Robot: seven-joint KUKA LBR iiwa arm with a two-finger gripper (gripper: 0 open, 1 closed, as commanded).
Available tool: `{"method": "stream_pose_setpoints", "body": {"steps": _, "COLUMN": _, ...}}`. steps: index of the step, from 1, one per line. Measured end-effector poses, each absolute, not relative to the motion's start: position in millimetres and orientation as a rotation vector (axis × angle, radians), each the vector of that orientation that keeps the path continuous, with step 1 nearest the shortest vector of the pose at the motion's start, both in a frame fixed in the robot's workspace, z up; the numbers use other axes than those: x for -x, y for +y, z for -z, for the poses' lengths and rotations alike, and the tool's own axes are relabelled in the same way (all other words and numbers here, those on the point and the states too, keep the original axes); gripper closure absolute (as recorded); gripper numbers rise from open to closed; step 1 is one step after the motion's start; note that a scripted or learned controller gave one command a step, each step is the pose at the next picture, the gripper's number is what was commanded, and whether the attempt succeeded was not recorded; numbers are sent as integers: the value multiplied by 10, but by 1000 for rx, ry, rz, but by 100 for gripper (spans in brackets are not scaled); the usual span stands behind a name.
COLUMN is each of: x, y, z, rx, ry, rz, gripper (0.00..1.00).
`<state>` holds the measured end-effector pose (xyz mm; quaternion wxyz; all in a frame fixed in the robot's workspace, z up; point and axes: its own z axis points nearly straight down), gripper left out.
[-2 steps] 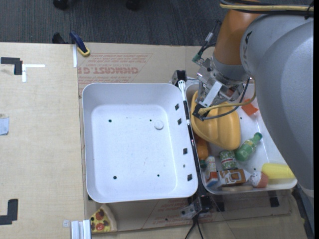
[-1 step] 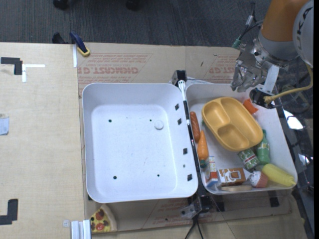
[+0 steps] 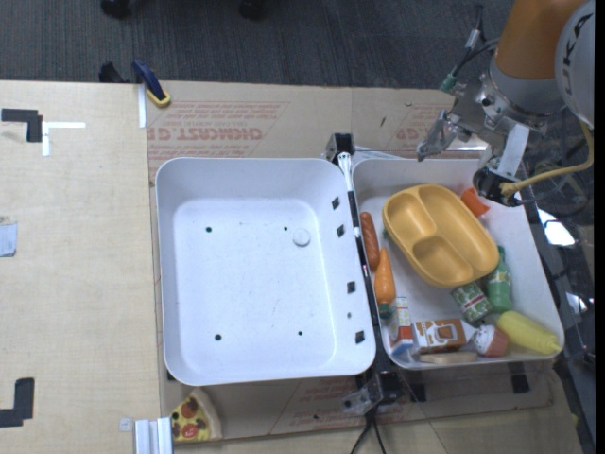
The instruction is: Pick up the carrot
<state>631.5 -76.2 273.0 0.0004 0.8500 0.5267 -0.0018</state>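
The carrot [image 3: 384, 275] is a short orange cone lying along the left wall of the right bin [image 3: 541, 282], just below a reddish-brown sausage [image 3: 370, 237]. It lies beside the left rim of a yellow divided dish [image 3: 440, 234]. My gripper [image 3: 462, 163] hangs above the back edge of the right bin, up and to the right of the carrot and well apart from it. It is open, with nothing between its fingers. The grey arm with its orange band [image 3: 541, 22] comes in from the upper right.
The right bin also holds a yellow banana-like toy [image 3: 527, 332], a green bottle [image 3: 498, 287], a small carton [image 3: 440, 333] and other small items along its front. The left bin [image 3: 170, 253] holds a small white disc [image 3: 301, 238]. A pizza toy [image 3: 190, 421] lies on the bench in front.
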Motion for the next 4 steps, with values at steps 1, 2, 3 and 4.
{"method": "stream_pose_setpoints", "body": {"steps": 1, "x": -6099, "y": -969, "z": -1329, "rx": -2432, "ry": 1991, "rz": 5, "gripper": 0}}
{"method": "stream_pose_setpoints", "body": {"steps": 2, "x": -6501, "y": -964, "z": -982, "rx": -2434, "ry": 1970, "rz": -14, "gripper": 0}}
{"method": "stream_pose_setpoints", "body": {"steps": 3, "x": -6430, "y": -1547, "z": -985, "rx": -2289, "ry": 2135, "rz": -10, "gripper": 0}}
{"method": "stream_pose_setpoints", "body": {"steps": 4, "x": -6611, "y": -1231, "z": -959, "rx": -2577, "ry": 1787, "rz": -6, "gripper": 0}}
